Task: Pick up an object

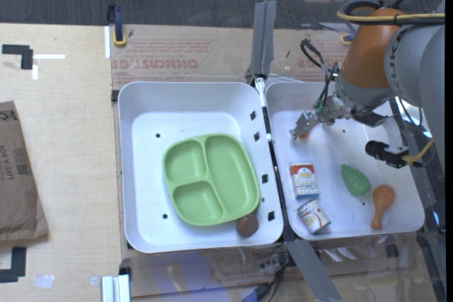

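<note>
- Arm (pixel 417 60): grey casing, rounded links.
- Orange band (pixel 368 53) above the wrist, glossy.
- Black cables looped at the band's 12 and 9 o'clock sides.
- Gripper (pixel 303 127): small, grey metal.

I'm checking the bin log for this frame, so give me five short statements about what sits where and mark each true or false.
1. The green divided plate lies in the left bin. True.
2. The small brown round thing sits in the right bin. False: it lies in the left bin, by the plate's near edge.
3. The toy drumstick lies in the right bin, to the right of the green lumpy thing. True.
4. Both small cans are stacked on the plate. False: the can with the red label and the other can lie in the right bin, near its left wall.
5. The gripper is above the right bin's far part. True.
</note>
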`<state>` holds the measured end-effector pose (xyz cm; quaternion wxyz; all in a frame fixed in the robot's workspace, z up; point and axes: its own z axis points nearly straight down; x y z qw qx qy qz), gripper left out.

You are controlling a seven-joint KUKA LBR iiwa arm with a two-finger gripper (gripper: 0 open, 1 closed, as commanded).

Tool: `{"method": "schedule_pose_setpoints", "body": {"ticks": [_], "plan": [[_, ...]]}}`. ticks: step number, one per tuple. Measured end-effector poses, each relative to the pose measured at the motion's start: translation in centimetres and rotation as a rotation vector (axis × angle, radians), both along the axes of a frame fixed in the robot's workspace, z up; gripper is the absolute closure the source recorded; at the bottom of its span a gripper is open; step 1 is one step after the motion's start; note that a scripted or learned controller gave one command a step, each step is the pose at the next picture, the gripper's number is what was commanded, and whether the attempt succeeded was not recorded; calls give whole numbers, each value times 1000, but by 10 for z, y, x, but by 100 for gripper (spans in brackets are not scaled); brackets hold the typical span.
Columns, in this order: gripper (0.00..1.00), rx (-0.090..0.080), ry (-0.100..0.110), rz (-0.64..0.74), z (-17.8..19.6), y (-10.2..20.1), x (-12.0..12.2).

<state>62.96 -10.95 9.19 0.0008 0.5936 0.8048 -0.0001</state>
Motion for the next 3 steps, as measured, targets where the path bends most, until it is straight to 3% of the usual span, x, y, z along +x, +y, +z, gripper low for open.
{"method": "schedule_pose_setpoints", "body": {"ticks": [1, 2, 3], "plan": [[100, 0, 3, -6, 8, -2, -1], [100, -1, 4, -9, 17, -4, -1], [100, 0, -1, -18, 100, 75, 20]]}}
